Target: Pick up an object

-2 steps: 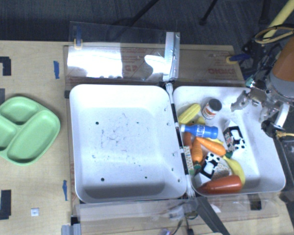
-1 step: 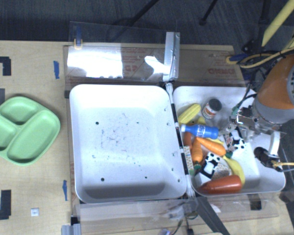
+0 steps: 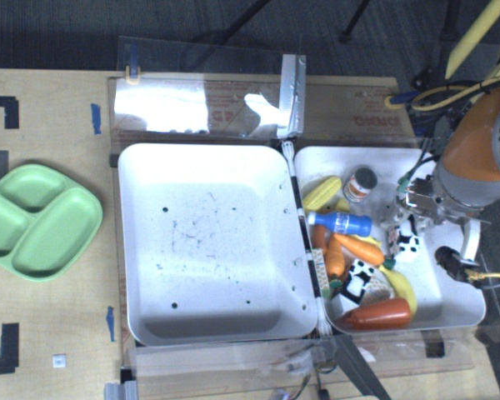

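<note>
Red pepper lies at the right bin's near wall, banana and carrot just behind; gripper hovers beside the carrot, jaw state unreadable; carrot looks light, stiff, smooth, best pinched across its thick middle.

the grey arm with the orange band was cut off by the right edge, so its upper part could not be seen. its two-finger gripper hung over the right white bin, too small and cluttered to tell how it stood. the heap of toy food hid parts of itself: the orange carrot lay across other pieces, and the black-and-white spotted piece was half buried. the small jar's label was too blurred to read.
</note>
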`<act>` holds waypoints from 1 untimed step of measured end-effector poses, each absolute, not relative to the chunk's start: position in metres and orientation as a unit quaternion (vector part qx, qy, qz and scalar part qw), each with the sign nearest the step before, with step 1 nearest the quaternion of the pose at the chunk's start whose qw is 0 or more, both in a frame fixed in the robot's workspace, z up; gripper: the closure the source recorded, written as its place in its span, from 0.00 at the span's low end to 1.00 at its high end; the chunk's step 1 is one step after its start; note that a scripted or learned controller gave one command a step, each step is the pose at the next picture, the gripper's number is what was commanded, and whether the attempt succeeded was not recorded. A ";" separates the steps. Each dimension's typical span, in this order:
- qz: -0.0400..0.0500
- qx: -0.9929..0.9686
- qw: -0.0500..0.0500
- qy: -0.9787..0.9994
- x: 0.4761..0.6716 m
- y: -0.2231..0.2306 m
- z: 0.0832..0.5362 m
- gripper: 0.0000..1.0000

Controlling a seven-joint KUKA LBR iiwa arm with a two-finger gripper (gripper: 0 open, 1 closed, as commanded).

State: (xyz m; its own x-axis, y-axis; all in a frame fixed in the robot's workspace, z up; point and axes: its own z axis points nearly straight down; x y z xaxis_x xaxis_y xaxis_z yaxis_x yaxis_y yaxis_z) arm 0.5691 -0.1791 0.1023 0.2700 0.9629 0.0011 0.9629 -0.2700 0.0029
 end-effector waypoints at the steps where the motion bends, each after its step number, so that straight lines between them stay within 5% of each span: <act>1: 0.000 0.780 -0.001 0.626 0.525 -0.118 0.192 1.00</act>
State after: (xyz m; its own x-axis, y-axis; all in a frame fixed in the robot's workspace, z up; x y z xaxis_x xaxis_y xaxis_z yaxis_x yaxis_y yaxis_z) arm 0.5248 -0.1183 0.1918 0.2164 0.9763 0.0005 0.9763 -0.2164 -0.0009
